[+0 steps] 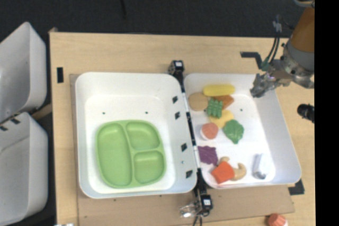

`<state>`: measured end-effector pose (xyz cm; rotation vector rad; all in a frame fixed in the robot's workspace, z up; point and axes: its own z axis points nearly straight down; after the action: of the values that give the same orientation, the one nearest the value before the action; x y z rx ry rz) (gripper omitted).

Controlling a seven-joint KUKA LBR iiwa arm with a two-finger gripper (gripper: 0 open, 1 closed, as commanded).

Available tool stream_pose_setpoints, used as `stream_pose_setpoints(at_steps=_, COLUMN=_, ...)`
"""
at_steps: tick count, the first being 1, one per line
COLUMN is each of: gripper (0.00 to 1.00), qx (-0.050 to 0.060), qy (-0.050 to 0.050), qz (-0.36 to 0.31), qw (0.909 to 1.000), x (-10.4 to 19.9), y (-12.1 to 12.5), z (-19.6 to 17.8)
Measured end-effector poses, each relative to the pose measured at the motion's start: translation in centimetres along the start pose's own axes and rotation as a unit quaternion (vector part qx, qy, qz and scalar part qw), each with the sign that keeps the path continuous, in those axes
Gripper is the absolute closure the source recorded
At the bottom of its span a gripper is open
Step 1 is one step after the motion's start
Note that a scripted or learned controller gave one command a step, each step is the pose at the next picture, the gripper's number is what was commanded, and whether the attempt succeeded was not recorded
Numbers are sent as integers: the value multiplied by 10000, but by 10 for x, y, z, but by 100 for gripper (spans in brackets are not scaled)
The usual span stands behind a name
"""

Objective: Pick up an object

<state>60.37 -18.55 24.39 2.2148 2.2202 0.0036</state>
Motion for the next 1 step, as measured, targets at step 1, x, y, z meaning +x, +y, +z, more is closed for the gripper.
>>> stream_pose_setpoints(at_steps=1, gripper=100, qx=23, qy=19, qz=-21, qw=10000, x=54, y=-15, z=-10)
